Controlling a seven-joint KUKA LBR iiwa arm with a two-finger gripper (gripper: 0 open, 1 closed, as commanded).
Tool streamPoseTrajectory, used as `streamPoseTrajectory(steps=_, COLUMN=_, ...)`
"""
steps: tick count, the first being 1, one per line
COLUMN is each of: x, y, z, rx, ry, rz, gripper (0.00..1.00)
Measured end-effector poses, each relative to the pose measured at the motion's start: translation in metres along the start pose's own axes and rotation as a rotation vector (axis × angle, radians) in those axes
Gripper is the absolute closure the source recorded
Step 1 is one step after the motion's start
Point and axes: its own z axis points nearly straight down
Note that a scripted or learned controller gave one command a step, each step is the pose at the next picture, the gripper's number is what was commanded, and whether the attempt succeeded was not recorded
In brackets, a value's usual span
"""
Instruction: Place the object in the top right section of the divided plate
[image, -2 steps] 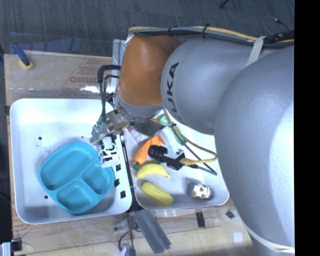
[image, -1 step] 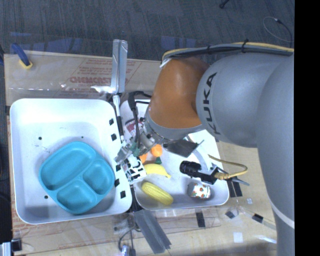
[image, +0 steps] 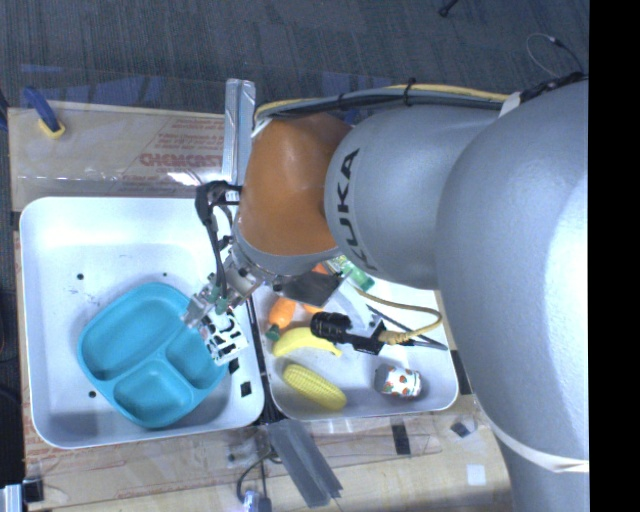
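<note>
A: Left side first, quick.

B: Left bin (image: 40, 300) holds the blue divided plate (image: 130, 340), lying flat but turned at a slant. All three sections look bare, so nothing has been delivered yet.

A: Claw?

B: The gripper (image: 213, 308) hangs low at the plate's right rim, close to the wall between the bins. I can't tell whether it's open or closed because the arm (image: 400, 200) crowds over it. A black-and-white bit (image: 226, 340) sits just under it, over the rim. It could be a held thing or part of the robot, I can't tell which.

A: Why park there?

B: My guess is that this is the side of the plate the target section is on, so it's either lining up a drop or sitting between the bins before a pick. I can't tell which.

A: Right side?

B: Right bin (image: 355, 398) has an orange piece (image: 283, 312), a banana (image: 300, 342) just below it, and corn (image: 313, 386) below that. A small spotted white thing (image: 398, 381) sits further right. They all lie loose on the floor, apart from the gripper, and look untouched.

A: So where's the task's object?

B: The task doesn't name it. It isn't in the plate. Unless that bit under the claw is the object, it's likely one of the loose things in the right bin.
</note>
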Motion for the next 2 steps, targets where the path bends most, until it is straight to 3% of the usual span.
streamPoseTrajectory(steps=1, x=-0.057, y=-0.078, z=0.016, rx=-0.001, ry=0.0, rz=0.114, gripper=1.0)
streamPoseTrajectory(steps=2, x=-0.023, y=-0.017, z=-0.021, rx=-0.001, ry=0.0, rz=0.257, gripper=1.0)
